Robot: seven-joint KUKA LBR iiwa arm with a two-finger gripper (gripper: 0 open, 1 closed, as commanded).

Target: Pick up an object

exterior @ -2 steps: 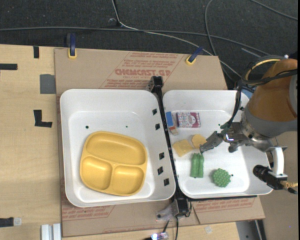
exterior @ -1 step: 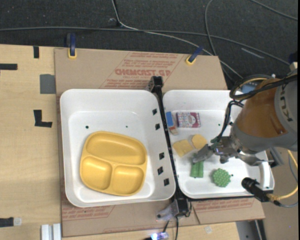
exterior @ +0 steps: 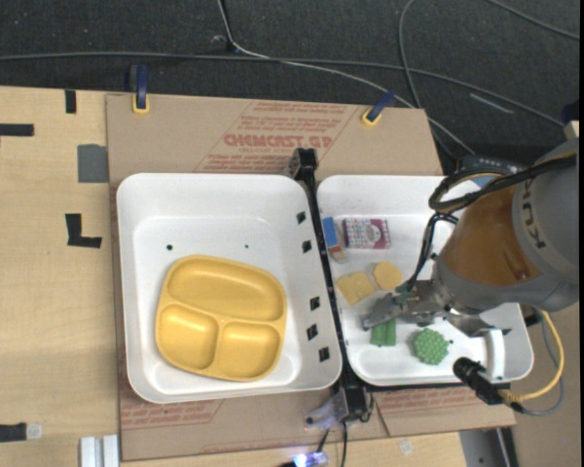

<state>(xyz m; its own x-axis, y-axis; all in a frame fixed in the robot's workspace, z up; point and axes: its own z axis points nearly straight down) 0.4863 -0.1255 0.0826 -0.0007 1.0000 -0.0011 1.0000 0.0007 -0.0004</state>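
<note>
Two white bins sit side by side, touching along a black divider. Left bin: one yellow three-compartment tray, set low and left of centre, with bare floor along the far wall. Right bin: one pink-and-white packet, one blue item against the divider, two yellow pieces, one green block, one green knobbly ball. Gripper hangs low over the green block; whether it is open or closed cannot be told. Arm covers the bin's right half
</note>
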